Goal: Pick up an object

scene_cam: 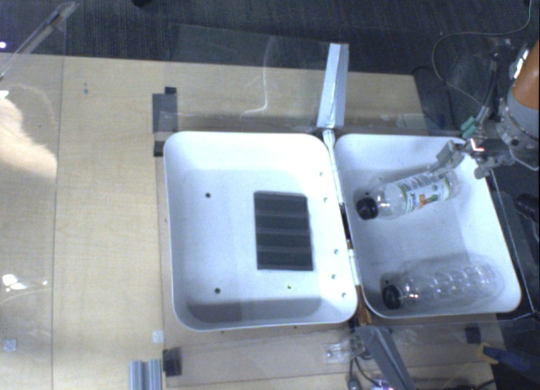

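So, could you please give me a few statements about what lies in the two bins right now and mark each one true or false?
1. The right bin holds two clear plastic bottles. True: a labelled bottle and a ribbed bottle.
2. Both bottles stand upright. False: both lie on their sides, black caps toward the left bin.
3. A dark ribbed rectangular block lies in the left bin. True.
4. The gripper hangs over the left bin. False: it is at the far right corner of the right bin, near the base of the labelled bottle.
5. The ribbed bottle lies nearer the camera than the labelled one. True.
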